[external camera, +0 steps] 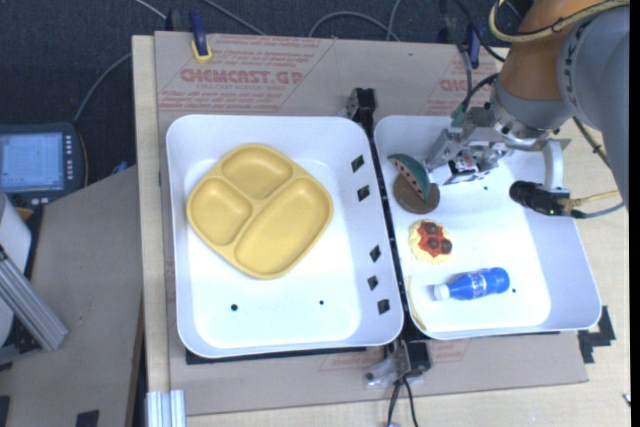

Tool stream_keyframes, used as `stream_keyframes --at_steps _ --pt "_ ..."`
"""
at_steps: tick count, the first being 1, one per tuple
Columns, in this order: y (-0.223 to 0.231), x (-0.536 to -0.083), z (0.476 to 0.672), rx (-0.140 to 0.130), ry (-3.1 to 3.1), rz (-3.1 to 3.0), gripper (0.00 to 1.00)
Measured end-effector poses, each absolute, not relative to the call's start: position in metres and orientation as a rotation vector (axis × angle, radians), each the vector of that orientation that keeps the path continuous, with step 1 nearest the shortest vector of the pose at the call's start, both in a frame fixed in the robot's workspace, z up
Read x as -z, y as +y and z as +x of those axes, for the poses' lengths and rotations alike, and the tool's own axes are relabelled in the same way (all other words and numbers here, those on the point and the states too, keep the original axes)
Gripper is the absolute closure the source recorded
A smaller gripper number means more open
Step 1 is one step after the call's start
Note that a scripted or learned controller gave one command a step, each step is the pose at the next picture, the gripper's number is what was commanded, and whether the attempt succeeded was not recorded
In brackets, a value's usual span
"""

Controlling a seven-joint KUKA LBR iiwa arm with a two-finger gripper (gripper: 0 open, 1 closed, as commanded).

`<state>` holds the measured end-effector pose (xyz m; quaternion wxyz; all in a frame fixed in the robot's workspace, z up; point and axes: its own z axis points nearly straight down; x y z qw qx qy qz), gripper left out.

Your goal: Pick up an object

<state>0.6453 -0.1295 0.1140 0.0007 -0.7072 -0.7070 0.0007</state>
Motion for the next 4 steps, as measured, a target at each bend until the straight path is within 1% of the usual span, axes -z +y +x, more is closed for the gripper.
stream_keyframes --at_steps 1,2,3,4 --pt "-0.129 -0.132 0.649 0.011 -2.228 -2.227 1.0" --pt "-0.136 -0.183 0.658 0.006 -2.226 -2.224 1.0" --pt "-0.136 -0.216 0.659 0.005 -2.226 -2.223 1.0" --pt "-0.082 -0.211 0.654 0.0 -2.225 -2.214 1.0"
